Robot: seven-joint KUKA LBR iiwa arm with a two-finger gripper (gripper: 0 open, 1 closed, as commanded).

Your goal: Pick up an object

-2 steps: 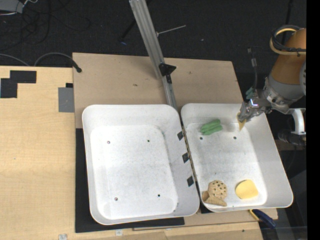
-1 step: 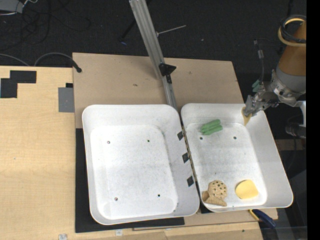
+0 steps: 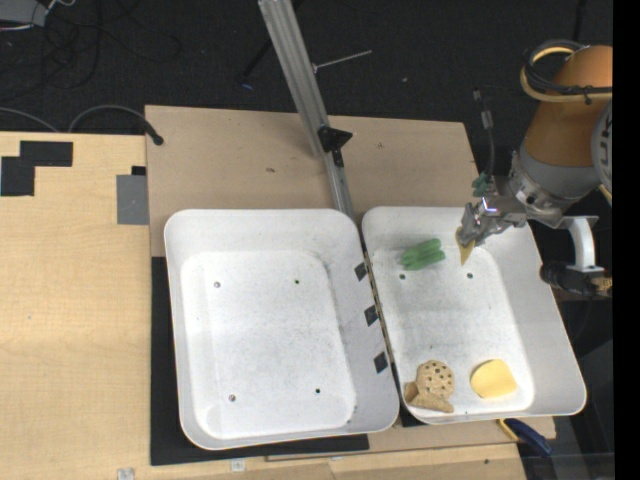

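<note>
White bins sit side by side on the bench. The left bin [image 3: 262, 328] is the big one. The right bin [image 3: 545, 338] has three things in it. A green thing [image 3: 422, 255] lies near the top of the right bin, close to the wall between the two bins. A round tan cookie [image 3: 434, 376] sits near the bottom edge, with a small tan piece [image 3: 430, 399] touching it just below. A yellow round thing [image 3: 493, 379] lies just beside the cookie, to its right.

The grey and orange arm [image 3: 565, 118] comes in from the right. Its gripper [image 3: 470, 236] hangs over the top part of the right bin, near the green thing but not touching it. How wide the grip is, I cannot tell. Nothing seems to be caught in it.

A long metal bar [image 3: 300, 78] leans across the bench behind the bins.
</note>
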